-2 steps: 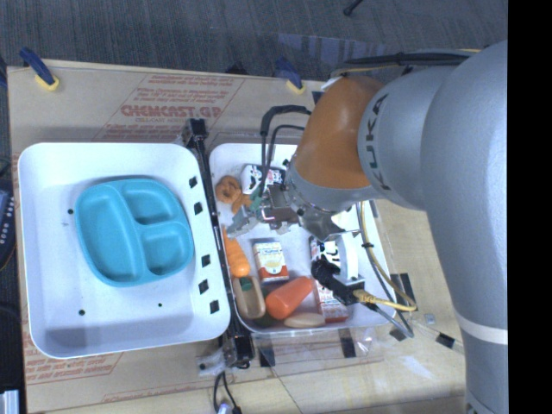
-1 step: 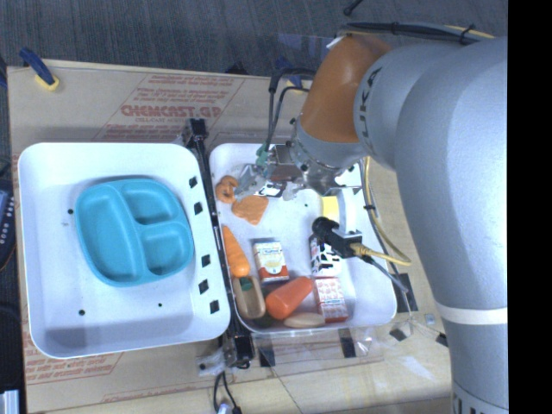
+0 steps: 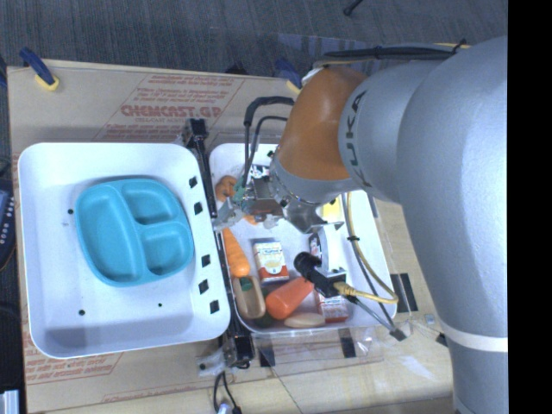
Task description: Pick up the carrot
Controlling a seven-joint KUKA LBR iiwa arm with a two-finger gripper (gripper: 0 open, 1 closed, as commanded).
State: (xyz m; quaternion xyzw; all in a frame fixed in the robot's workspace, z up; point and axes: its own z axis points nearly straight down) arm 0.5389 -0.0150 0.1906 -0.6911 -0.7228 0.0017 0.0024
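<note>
Two bins: shallow white plastic tubs side by side on a brown printed board; the arm works in the right bin.
Arm: bulky grey casing with a glossy orange band, reaching in from the right and hiding much of the right bin.
Left bin: smooth, rounded corners, holding a matte blue divided tray with three compartments.
Gripper: low over the upper left part of the right bin; whether its jaws are open or closed I cannot tell, cluttered as it is with cables and brackets.
Step in hand: judged as the approach, with nothing visibly held.
Carrot: slim, tapered, orange, lying lengthwise along the right bin's left wall, just below the gripper.
Neighbours: a small printed carton beside it, a stubby orange-red piece near the bottom.
Next move: likely a short shift toward the carrot, fingers straddling its narrow width, clear of wall and carton.
</note>
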